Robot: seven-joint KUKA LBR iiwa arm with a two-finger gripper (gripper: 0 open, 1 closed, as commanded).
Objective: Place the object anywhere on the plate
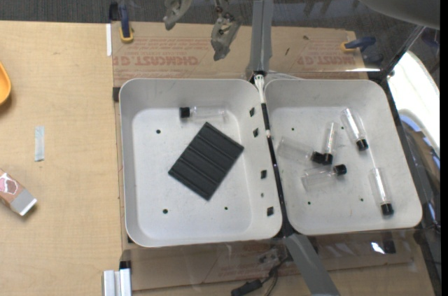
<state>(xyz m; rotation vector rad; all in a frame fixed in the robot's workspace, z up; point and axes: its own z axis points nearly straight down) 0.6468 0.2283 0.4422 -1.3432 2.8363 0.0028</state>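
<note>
A black ribbed plate [206,160] lies flat and turned at an angle in the middle of the left bin [140,217]. Just behind it, near the bin's back wall, lies a clear tube with a black cap [201,112]. Several more clear capped tubes [329,144] are scattered in the right bin [399,210]. My gripper [199,18] hangs high behind the left bin's back edge, over the cardboard. Its fingers [175,1] are spread wide, open, with nothing between them.
A divider [266,141] separates the two bins. Blue clamps [124,25] [360,45] pin the cardboard at the back. On the wooden bench to the left lie an orange object [3,88], a small grey strip [39,143] and a red-and-white block [15,193].
</note>
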